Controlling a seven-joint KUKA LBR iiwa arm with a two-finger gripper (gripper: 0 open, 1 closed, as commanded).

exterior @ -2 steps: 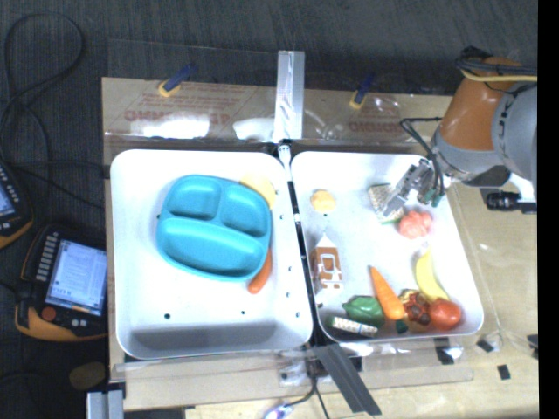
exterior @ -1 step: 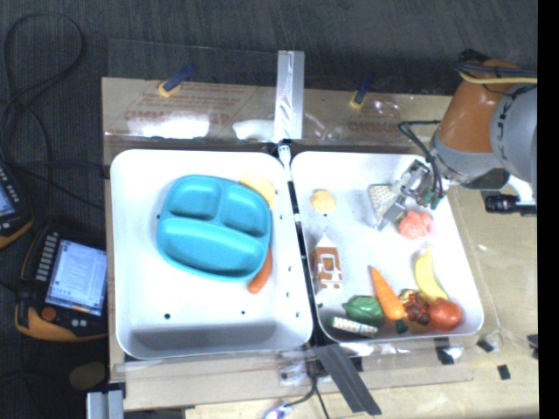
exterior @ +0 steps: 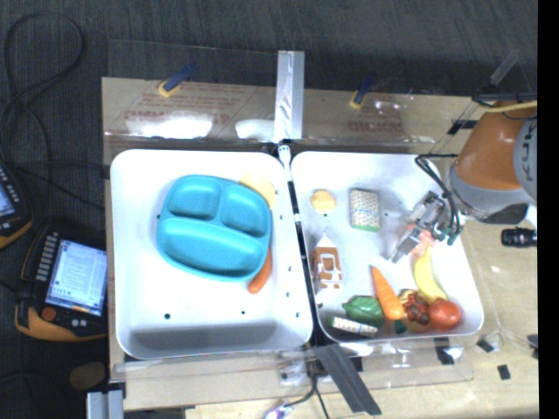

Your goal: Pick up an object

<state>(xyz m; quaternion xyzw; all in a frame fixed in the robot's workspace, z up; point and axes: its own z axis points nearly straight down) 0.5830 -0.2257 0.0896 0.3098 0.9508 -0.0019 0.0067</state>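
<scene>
Now, arm in from the right, gripper low over the right bin, fingers too blurred to tell their state, banana just beside them, carrot and tomato nearby, blue tray in the left bin.

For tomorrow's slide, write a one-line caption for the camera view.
Arm's gripper hovers above a banana in the right bin; a blue tray fills the left bin.

No text, label or number is sharp enough to be read.
</scene>
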